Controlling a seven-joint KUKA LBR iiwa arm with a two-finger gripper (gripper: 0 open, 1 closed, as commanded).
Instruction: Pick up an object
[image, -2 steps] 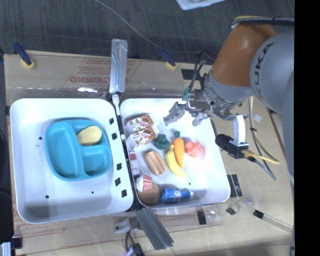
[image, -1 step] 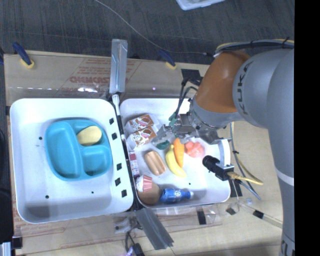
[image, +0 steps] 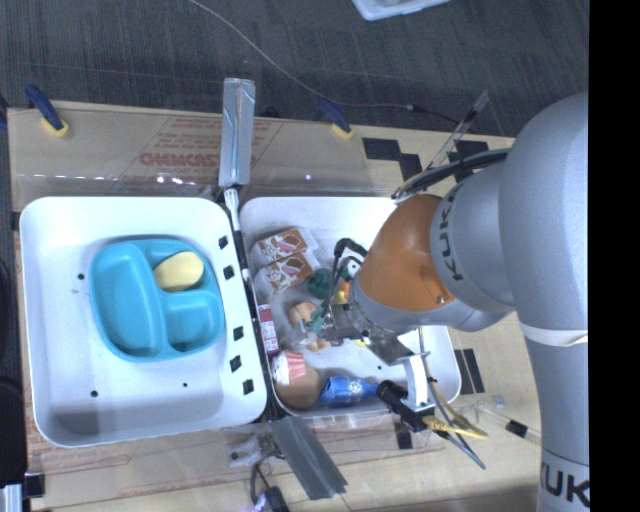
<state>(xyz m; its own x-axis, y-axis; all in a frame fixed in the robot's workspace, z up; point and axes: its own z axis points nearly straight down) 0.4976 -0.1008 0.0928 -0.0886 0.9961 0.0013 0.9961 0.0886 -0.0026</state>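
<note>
The right bin (image: 420, 215) holds 2 snack packets (image: 282, 256), a blue bottle (image: 347, 389), a brown ball (image: 300, 386) and a small doll (image: 302, 313). The left bin (image: 60, 300) holds a blue divided tray (image: 140, 300) with a yellow lemon (image: 179, 270). The arm (image: 470, 260) bends down over the right bin, gripper (image: 335, 318) among the clutter; I cannot tell its state.
</note>
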